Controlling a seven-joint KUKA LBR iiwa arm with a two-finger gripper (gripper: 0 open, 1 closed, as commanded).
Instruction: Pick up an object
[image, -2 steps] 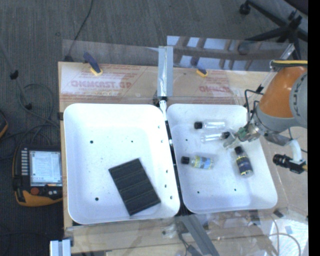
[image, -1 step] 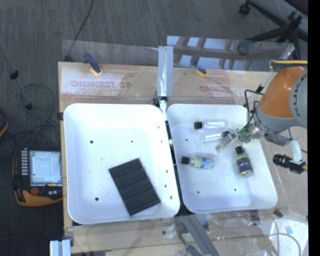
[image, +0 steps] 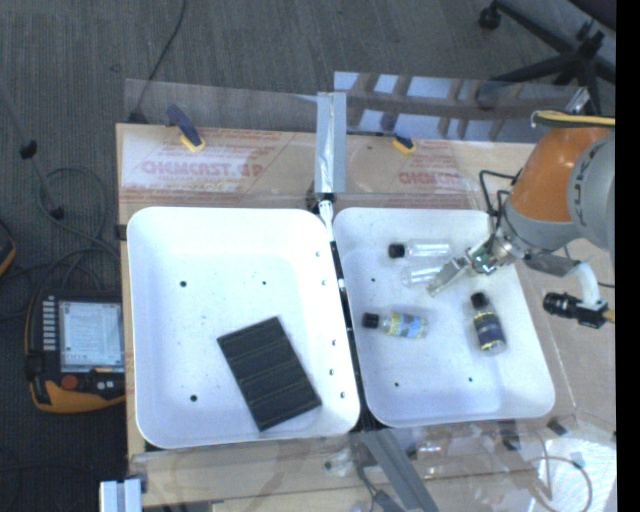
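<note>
Overhead, hand (image: 448, 276) slightly spread, holding nothing, beside clear bottle (image: 422, 250) in right bin (image: 520, 400).

Robotics lab: teach pendant (image: 75, 350), clamped bench (image: 240, 165)

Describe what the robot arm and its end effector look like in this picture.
The arm is grey with a broad orange band above the wrist, rounded in shape. A yellow-and-black cable runs over its top, and a thin black cable loops at its left side. The end effector is a slim, silvery metal piece with a small greenish part near its base, tapering to narrow fingers.
</note>
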